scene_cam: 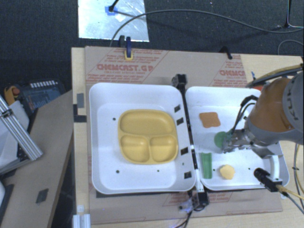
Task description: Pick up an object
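Note:
The right bin (pixel 237 93) holds a brown square slab (pixel 209 119) near its middle, a round green piece (pixel 220 139) below it, a green bar (pixel 206 165) at the lower left, and a small yellow lump (pixel 227 172) near the front. My gripper (pixel 231 144) reaches in from the right and sits low against the right side of the round green piece. The wrist hides the finger gap.
The left bin (pixel 102 127) carries a yellow divided tray (pixel 145 136) with three compartments. A black divider strip (pixel 184 122) runs between the bins. The orange-banded arm (pixel 273 110) covers the right bin's right half.

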You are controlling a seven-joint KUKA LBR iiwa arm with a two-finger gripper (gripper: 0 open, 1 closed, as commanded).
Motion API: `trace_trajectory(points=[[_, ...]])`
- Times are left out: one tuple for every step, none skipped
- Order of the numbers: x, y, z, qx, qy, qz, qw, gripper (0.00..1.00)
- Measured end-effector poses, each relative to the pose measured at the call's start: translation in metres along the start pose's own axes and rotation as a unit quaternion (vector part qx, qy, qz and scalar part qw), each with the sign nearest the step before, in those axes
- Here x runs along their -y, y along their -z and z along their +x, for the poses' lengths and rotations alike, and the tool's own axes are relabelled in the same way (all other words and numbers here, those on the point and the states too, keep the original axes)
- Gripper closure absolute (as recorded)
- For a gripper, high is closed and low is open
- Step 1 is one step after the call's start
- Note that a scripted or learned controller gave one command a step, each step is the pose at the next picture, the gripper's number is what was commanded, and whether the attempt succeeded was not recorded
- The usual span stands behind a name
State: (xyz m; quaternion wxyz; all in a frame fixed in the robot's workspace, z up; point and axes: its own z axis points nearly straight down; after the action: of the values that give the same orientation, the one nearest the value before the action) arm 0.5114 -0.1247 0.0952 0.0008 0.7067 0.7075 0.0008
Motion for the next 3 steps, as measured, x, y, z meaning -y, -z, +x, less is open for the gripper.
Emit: trace_trajectory(points=[[-0.001,0.062,-0.005,0.001,0.001,-0.002,1.0,1.0],[0.002,0.125,-0.005,0.001,0.002,-0.003,1.0,1.0],[-0.003,0.169,-0.007,0.001,0.002,-0.001,1.0,1.0]])
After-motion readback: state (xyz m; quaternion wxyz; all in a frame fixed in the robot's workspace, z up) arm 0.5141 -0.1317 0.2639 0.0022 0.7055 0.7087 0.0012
